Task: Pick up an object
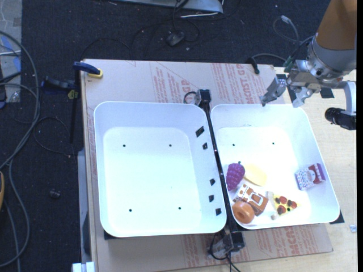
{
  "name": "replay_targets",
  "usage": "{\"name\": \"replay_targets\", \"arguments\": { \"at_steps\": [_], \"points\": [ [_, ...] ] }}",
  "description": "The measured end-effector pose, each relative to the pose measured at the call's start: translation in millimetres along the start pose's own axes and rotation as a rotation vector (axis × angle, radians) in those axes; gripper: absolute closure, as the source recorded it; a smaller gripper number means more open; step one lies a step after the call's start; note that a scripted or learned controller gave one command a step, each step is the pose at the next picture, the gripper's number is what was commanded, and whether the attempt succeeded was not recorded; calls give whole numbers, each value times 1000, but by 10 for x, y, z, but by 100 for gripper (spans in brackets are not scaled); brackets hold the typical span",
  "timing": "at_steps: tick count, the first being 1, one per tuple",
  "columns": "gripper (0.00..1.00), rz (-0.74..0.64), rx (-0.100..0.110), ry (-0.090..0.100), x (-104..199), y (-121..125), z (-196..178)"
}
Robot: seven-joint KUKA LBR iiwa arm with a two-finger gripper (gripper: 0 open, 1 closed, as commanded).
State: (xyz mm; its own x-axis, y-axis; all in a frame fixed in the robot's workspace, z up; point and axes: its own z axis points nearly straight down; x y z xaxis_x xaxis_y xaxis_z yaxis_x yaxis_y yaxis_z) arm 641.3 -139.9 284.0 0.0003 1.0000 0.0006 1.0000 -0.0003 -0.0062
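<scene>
Left bin (108, 152): white plastic, smooth, faint sheen. Right bin (317, 146): same white plastic, smooth.
Worktop (147, 78): pale board with a matt face and red printed lettering, like cardboard or fibreboard.
Floor (51, 27), far and left: dark carpet, rough, matt.
Arm (339, 21): smooth orange band, semi-gloss, above grey metal-looking casing.
Pincer (286, 92): dull grey metal look.
Purple grape cluster (235, 175): moulded plastic, bumpy.
Yellow piece (255, 175): smooth, matt.
Orange fruit (244, 211): smooth, slight gloss.
Small carton (310, 177): printed paper-like surface.
Clamp handle (88, 68), far left: blue and yellow plastic.
</scene>
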Motion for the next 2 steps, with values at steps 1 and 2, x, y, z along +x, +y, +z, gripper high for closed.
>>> {"name": "replay_targets", "arguments": {
  "at_steps": [1, 2],
  "points": [
    [0, -1, -6, -1, 1, 9, -36],
    [0, -1, -1, 0, 12, 50, 587]
  ]
}}
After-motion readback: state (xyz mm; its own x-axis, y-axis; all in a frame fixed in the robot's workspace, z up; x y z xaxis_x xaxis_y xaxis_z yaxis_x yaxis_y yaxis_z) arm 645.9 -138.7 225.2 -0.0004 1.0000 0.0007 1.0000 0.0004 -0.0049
